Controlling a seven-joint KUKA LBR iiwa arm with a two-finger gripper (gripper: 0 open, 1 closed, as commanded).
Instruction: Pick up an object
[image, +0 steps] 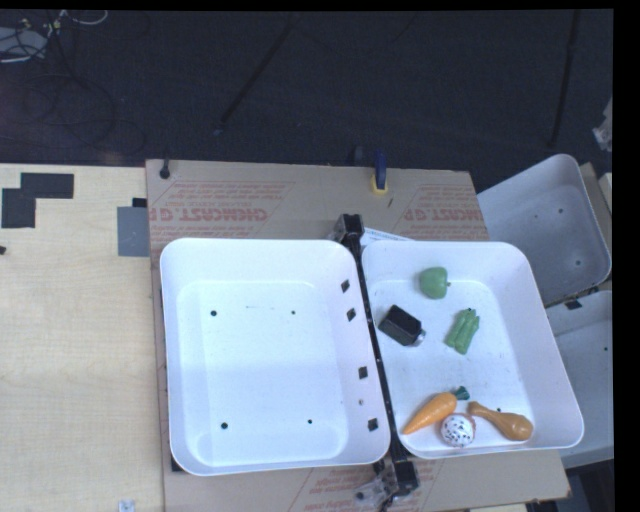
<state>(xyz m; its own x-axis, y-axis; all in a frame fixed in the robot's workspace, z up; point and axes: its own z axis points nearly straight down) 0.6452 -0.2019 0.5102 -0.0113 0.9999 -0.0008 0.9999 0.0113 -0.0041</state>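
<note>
Whether the gripper is open or closed cannot be told, so I judge the pick has not begun. All the candidates lie in the right bin (548, 330): a black block (401, 325), two green pieces (433, 282) (462, 331), a carrot (432, 410), a speckled ball (458, 431) and an orange gourd (503, 422). The next move calls for descending on one that sits apart, such as the black block, not the crowded carrot and ball.

Upside-down red print on the cardboard sheet (260, 205) under the bins, too blurred to read with certainty
</note>
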